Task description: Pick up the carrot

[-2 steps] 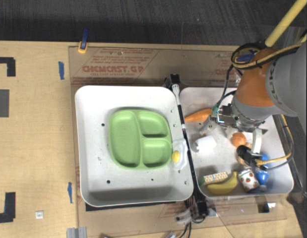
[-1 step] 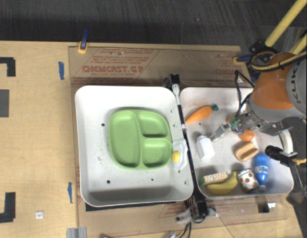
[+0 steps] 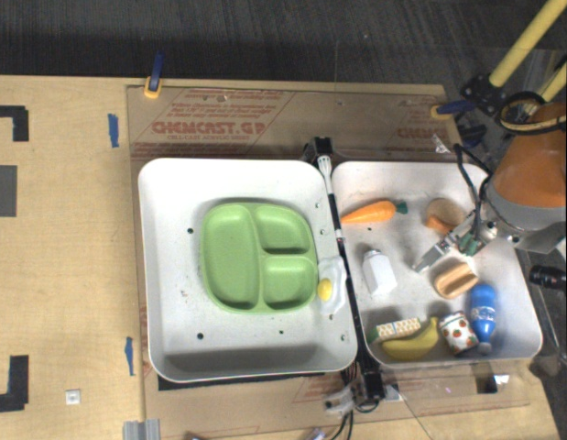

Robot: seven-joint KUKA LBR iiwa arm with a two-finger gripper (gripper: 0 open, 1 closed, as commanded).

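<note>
1. Brown board covers the bench (image 3: 63, 246), and two shallow white bins sit side by side on it, with dark floor beyond the far edge.
2. The left bin (image 3: 164, 273) holds a green divided plate (image 3: 260, 257), and a small yellow piece (image 3: 325, 290) lies at the plate's near right corner.
3. The right bin (image 3: 526, 324) holds the carrot (image 3: 370, 213), which lies on its side near the far left corner, orange body pointing left and green top to the right.
4. The arm (image 3: 530, 177) comes in from the right, its orange band above the bin's far right corner.
5. The gripper (image 3: 439, 255) hangs low over the middle of the right bin, right of the carrot and a little nearer, apart from it and not touching.
6. How far its fingers are parted cannot be told, and nothing is seen held between them.
7. A brown rounded item (image 3: 441, 214) lies just far of the gripper, and a tan bun-like item (image 3: 454, 278) lies just near of it.
8. A white bottle (image 3: 379, 271) lies left of the gripper, near of the carrot.
9. Along the near side lie a banana (image 3: 413, 341), a red and white ball (image 3: 458, 332) and a blue item (image 3: 483, 308).
</note>
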